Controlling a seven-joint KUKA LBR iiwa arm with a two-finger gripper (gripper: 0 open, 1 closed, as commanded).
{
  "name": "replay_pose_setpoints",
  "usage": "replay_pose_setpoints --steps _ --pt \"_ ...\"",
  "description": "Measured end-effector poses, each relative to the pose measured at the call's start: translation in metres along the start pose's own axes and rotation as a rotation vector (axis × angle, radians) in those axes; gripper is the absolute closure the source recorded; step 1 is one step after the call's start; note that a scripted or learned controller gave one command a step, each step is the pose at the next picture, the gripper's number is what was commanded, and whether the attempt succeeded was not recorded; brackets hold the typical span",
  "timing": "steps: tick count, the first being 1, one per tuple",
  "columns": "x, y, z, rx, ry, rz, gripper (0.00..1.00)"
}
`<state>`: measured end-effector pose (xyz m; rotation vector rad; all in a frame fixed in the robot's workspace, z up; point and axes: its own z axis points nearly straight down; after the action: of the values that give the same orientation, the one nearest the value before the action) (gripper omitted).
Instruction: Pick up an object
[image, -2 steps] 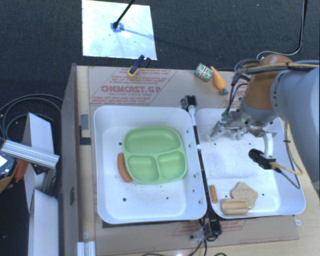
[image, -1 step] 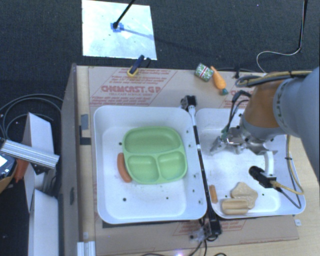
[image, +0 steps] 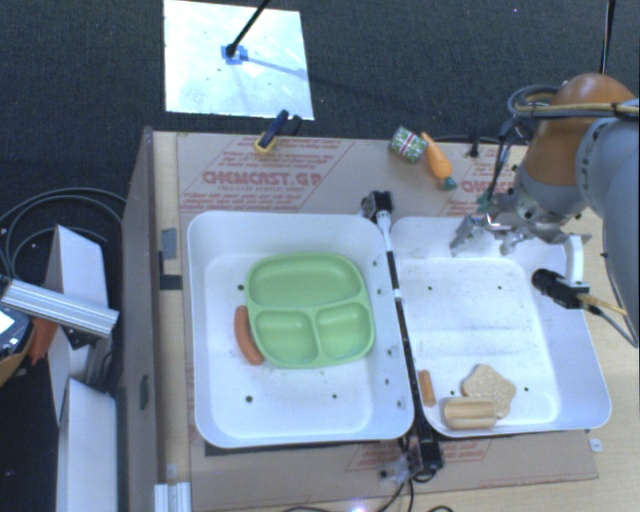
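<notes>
Grey arm with an orange band, metal hand, thin cables looping above.

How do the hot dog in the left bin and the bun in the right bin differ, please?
The hot dog is reddish orange and slim; the bun is pale tan and thicker. The hot dog runs lengthwise up the view beside the green plate; the bun lies crosswise against a cracker-like piece. Both are elongated toy foods lying flat, away from the gripper.
</notes>
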<state>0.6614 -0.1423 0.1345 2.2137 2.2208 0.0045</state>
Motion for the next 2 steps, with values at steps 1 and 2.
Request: replay_pose_setpoints --steps 1,2 --pt "0.037 -0.040 0.050 0.006 0.003 -0.001 0.00" --pt "0.033 0.009 -0.027 0.000 0.001 -0.001 0.00"
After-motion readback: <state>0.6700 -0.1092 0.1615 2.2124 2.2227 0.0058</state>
